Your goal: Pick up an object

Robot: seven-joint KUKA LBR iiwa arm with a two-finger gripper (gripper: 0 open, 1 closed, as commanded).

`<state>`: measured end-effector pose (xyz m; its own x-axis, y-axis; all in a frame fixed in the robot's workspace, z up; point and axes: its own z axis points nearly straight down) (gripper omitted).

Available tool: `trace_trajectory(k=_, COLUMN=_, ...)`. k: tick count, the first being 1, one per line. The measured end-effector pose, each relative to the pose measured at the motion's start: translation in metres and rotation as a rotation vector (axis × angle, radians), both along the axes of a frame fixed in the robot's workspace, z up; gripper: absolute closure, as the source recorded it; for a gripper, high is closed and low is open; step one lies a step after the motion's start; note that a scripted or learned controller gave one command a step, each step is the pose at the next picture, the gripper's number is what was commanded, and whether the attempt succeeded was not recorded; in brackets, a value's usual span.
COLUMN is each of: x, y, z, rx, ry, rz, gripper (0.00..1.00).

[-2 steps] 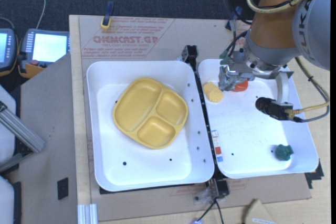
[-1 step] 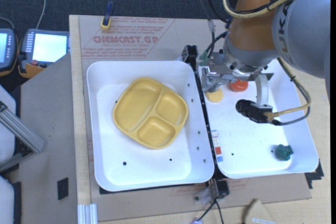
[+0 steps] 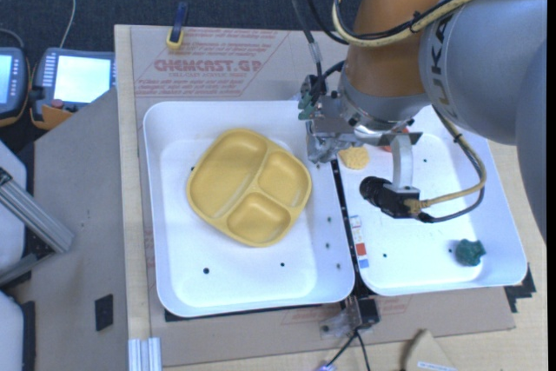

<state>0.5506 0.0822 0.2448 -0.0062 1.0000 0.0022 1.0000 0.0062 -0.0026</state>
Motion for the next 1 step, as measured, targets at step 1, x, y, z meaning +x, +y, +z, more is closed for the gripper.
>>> trace_trajectory(k=1, x=0.0006, y=-0.0030, z=-0.0004, rx=-0.002, ry=0.000, rz=-0.005, gripper=0.00)
